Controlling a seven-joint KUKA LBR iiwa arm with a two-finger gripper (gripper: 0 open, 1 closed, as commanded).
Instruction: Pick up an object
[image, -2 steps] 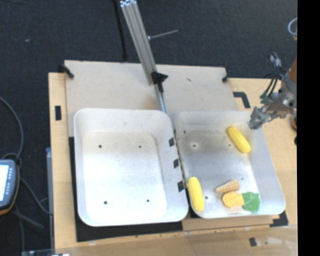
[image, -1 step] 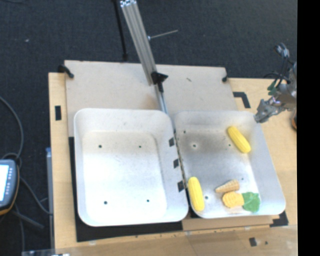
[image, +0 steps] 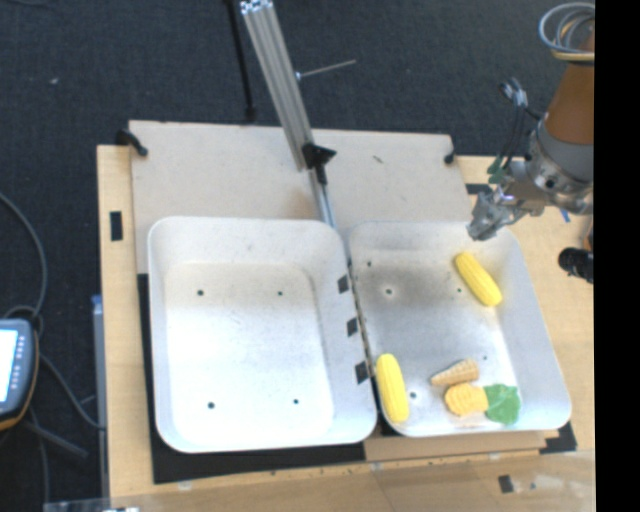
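From my feed the arm (image: 568, 110) comes in at top right, orange band showing above the wrist. The gripper (image: 484, 222) hangs over the far right corner of the right bin (image: 535, 310), tip just above and beside a yellow corn cob (image: 478, 277). I can't tell how far the gripper is spread; it's too small and dark, and I see nothing held in it. That cob lies tilted on the bin floor near the back wall. A second corn cob (image: 391, 387) lies along the bin's left wall at the front. Near the front right sit a tan corn piece (image: 454, 374), a short yellow corn chunk (image: 464, 400) and a green leafy piece (image: 503, 403), the chunk touching the green piece. The left bin (image: 170, 260) sits alongside.
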